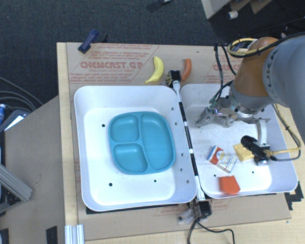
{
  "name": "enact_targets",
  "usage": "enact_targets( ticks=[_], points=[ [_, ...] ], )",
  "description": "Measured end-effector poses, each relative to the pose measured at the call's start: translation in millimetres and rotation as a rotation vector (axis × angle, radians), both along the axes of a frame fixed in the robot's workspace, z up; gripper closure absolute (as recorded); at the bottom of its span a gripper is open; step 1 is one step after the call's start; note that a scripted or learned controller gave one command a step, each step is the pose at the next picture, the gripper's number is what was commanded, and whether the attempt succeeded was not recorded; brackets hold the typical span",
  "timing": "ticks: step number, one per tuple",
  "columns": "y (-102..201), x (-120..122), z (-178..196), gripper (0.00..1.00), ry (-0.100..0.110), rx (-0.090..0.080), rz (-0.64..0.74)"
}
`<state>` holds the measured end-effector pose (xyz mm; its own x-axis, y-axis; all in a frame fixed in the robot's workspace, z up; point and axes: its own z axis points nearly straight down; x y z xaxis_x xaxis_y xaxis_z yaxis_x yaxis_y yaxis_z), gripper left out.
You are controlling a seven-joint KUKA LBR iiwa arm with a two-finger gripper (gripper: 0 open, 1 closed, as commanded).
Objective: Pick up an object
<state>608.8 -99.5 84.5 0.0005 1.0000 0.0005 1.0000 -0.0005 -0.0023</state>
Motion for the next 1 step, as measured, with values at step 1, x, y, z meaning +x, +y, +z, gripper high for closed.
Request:
enact_targets(
  ticks=[1],
  points=[
    [6.2,58.0,0.6,0.0,-0.003,-0.001,0.002]
  ],
)
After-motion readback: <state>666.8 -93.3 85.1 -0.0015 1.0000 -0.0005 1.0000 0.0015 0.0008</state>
